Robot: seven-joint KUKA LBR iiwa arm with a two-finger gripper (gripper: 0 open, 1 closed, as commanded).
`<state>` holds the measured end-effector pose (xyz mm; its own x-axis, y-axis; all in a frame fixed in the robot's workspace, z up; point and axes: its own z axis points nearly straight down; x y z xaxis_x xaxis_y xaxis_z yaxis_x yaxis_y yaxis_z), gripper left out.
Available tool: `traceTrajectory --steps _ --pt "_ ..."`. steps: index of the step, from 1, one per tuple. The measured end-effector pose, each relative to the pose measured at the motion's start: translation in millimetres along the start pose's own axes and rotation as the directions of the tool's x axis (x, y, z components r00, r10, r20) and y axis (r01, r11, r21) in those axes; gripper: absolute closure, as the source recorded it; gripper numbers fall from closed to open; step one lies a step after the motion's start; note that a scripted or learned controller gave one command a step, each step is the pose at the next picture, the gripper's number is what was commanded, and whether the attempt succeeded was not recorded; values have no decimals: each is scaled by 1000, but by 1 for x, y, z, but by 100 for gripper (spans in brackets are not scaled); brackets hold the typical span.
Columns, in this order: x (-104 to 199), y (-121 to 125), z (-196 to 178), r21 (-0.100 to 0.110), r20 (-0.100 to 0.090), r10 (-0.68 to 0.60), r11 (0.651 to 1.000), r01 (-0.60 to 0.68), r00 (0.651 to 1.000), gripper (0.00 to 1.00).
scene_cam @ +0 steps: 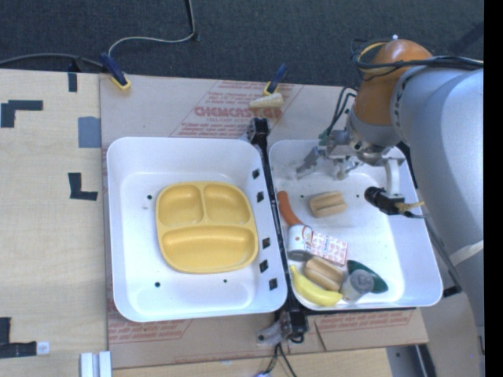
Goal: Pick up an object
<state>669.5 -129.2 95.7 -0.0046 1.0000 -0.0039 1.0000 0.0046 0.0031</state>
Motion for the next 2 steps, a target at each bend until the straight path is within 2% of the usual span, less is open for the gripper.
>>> traceTrajectory --steps 1,2 --pt "32 -30 10 2 -2 4 1000 -4 1000 0" --pt "23 -90 9 -1 -2 5 1000 -5 1000 0"
